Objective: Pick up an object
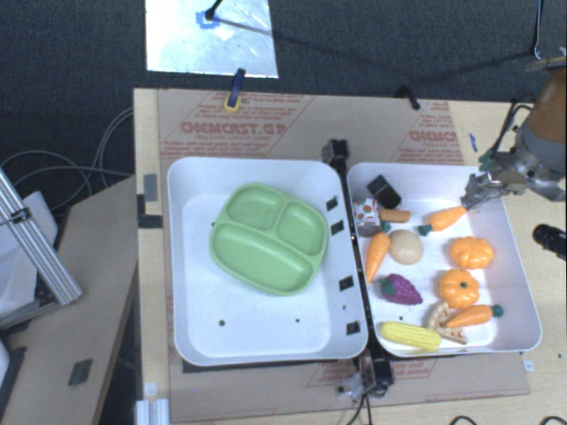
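Pincer (pixel 478 189) over right bin's (pixel 523 277) far-right corner, by table's right edge; open or closed: cannot tell. Carrot (pixel 446 219) lies just beside it, toward bin centre.

A divided plate (pixel 268 237) lies in the left bin (pixel 190 326); toy vegetables (pixel 443 286) fill the right bin (pixel 524 312) beside it.
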Tool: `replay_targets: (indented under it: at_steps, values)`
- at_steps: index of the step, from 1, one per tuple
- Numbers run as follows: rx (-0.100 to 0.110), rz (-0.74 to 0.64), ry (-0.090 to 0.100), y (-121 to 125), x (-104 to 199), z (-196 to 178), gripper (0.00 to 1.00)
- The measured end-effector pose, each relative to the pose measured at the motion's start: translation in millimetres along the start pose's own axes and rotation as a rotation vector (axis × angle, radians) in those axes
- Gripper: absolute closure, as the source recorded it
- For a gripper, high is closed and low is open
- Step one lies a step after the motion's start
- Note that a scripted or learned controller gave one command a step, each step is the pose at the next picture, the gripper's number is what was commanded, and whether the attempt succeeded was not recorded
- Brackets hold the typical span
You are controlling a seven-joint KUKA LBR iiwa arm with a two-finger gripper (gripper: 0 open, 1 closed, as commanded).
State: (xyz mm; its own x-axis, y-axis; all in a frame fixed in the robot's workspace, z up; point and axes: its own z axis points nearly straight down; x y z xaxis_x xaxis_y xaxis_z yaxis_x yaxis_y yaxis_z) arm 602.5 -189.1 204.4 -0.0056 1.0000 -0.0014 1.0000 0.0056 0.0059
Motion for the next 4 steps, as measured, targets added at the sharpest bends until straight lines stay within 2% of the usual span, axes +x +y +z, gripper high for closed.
replay_targets:
  at_steps: [1,2,4]
  values:
    - [0.001,0.0,0.0,1.5,-0.1,-21.7,1.0]
    - [0.006,-0.002,0.003,-17.4,56.6,-23.5,1.0]
    - [0.005,-0.003,0.004,-33.8,145.2,-22.2,1.0]
